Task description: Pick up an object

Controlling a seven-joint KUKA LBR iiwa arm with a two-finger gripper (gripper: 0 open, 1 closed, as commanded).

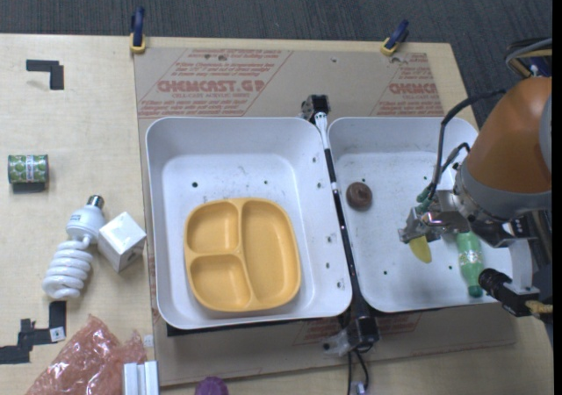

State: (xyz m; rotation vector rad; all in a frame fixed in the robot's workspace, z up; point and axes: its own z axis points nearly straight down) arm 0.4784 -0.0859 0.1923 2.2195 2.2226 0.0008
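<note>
A yellow divided plate [243, 254] lies in the left bin [167, 200]. In the right bin [386, 292], a small brown round object [358, 196] sits near the dividing wall. Farther right, the gripper [423, 228] is low over the bin floor, touching a yellow object [422, 250]; whether its fingers pinch it I cannot tell. A green bottle [470, 263] lies just beside it.
</note>
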